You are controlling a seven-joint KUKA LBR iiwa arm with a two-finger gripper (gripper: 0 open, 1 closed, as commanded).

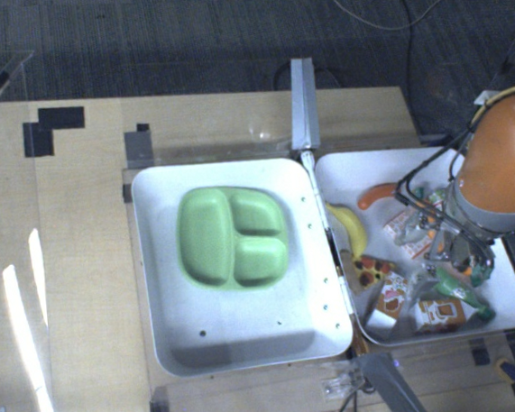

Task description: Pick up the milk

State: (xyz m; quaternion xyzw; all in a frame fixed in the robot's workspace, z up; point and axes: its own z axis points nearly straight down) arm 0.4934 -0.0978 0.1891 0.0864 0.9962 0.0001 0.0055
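Nearest to us, a small brown and white carton [440, 312] is lying at the front wall of the right shallow white bin [513, 316]. Just to its left we are seeing a small white carton with red print [393, 297], which we are taking for the milk. It is lying tilted on the floor of this bin, near the front left corner, apart from the claw.

We are looking at the two-finger gripper [459, 260] of the grey arm with the orange band [507, 163]. It is hanging low over the right half of the same bin, above a green packet [465, 291] and a heap of small wrapped things. We cannot tell if the claw is spread or pressed together, because cables and the wrist are covering it. We are not seeing the milk in it.

Farther back in this bin a yellow banana [354, 227] is lying along the left wall, and an orange curved toy [379, 195] is resting behind it. A white and red flat packet [404, 225] is lying between the banana and the claw.

In the left shallow white bin [167, 345] a light green divided plastic plate [233, 235] is sitting toward the back.
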